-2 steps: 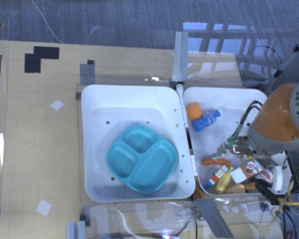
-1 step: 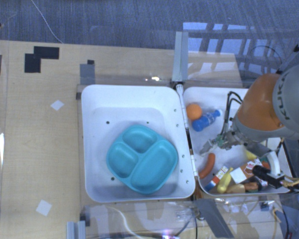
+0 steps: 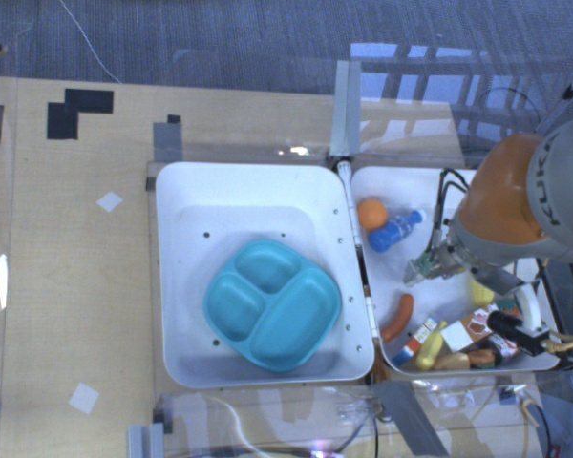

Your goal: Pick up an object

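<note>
We had one fixed camera, mounted above the bench (image 3: 67,284) and looking down at a slant. It faced the far carpet, which ran across the top of frame. It sat far enough back to take in both white bins whole: the left bin (image 3: 186,208) with a blue divided plate (image 3: 272,303), and the right bin (image 3: 415,181). The arm (image 3: 516,198) entered from frame right. Its gripper (image 3: 428,269) hung over the right bin, so the left bin lay frame-left of the fingers, the carpet beyond them and the bench's near edge below. With no second view, we noted no shared region.
</note>
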`<state>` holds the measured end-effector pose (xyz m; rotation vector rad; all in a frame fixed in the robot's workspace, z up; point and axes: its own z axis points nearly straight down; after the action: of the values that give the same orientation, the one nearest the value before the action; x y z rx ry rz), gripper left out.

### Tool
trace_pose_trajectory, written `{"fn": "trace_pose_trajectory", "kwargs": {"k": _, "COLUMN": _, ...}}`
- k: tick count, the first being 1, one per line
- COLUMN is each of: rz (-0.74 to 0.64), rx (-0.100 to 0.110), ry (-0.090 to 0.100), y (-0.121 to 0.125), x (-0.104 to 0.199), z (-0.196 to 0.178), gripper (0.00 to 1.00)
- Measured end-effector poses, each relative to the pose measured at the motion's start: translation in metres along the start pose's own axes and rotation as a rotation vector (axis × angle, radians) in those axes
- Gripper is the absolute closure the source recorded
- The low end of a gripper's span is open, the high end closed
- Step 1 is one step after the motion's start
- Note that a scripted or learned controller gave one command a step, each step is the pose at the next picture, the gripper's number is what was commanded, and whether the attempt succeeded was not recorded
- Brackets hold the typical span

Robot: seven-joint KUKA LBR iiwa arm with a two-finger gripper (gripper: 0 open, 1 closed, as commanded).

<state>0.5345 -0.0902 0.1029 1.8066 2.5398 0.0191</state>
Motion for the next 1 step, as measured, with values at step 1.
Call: {"fn": "trace_pose_trajectory", "kwargs": {"k": 1, "rz": -0.185, "rx": 0.016, "ry": 0.012, "y": 0.0105, "x": 0.0211, "z": -0.0831, "gripper": 1.00}}
